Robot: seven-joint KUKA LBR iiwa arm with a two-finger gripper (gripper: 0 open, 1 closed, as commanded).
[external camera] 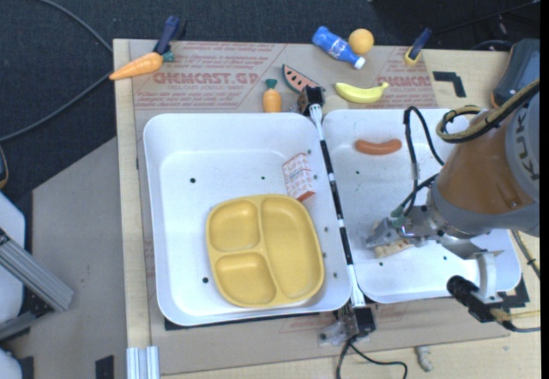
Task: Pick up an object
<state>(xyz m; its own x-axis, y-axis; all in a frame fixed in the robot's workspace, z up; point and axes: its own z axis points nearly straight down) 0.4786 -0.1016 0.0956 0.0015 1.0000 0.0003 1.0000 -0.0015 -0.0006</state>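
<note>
Pincer low in right bin, approx 7 o'clock of sausage; open/shut state: cannot tell.

Grey arm, orange band above wrist, looping black cable, possibly metallic end effector, blurred

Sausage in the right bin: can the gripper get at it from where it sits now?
Probably yes. The sausage lies alone on bare bin floor near the far wall of the right bin; nothing lies between it and the gripper, low in the same bin.
</note>
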